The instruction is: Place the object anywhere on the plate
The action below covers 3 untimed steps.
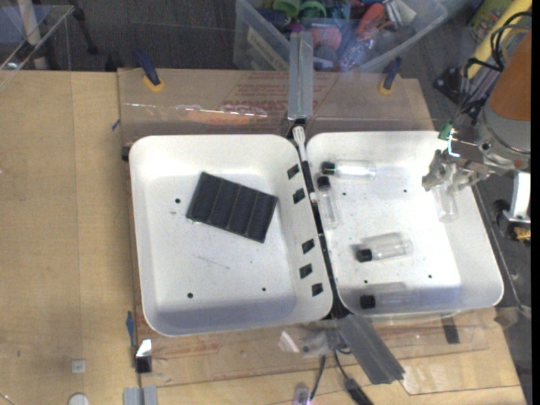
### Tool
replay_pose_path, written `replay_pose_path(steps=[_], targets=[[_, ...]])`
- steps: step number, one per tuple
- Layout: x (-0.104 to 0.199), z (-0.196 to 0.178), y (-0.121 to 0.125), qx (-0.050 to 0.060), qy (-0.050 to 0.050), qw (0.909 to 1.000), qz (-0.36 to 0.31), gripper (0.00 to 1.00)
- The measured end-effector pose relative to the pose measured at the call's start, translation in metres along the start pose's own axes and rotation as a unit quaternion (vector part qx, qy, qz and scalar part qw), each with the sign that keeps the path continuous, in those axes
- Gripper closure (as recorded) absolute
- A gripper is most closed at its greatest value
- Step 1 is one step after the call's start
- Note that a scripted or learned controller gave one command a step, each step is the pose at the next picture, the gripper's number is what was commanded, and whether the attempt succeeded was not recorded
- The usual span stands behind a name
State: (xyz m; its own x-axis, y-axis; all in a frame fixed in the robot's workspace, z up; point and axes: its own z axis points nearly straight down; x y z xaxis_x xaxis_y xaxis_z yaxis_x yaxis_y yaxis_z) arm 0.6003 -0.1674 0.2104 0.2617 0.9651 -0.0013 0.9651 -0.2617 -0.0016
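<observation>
Currently the task appears to be at the approach step: nothing is grasped yet. The left bin (152,226) holds the dark ribbed plate (232,207), lying flat. The right bin (472,260) holds three clear vials with black caps: one near the top edge (350,170), one near the centre (384,247), and one by the bottom wall (392,296). The arm (510,99) reaches in over the right bin's upper right corner, wrist pointing down. The gripper (447,184) hangs there; whether it is released or clenched cannot be told. The next move calls for descending onto one vial.

Matt black ribbed plate (231,207), clear glossy plastic vials (384,247) — smooth white bins (160,163), wooden bench (59,226)
</observation>
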Motion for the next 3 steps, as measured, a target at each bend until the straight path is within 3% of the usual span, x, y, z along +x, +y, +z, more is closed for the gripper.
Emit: replay_pose_path(steps=[1,2,3], targets=[[-0.04,-0.071,-0.09,0.001,0.001,0.9998,0.021,1.0],[-0.076,-0.108,-0.105,-0.001,0.0,1.0,-0.005,1.0],[-0.078,-0.078,-0.104,0.001,0.001,0.9998,-0.022,1.0]])
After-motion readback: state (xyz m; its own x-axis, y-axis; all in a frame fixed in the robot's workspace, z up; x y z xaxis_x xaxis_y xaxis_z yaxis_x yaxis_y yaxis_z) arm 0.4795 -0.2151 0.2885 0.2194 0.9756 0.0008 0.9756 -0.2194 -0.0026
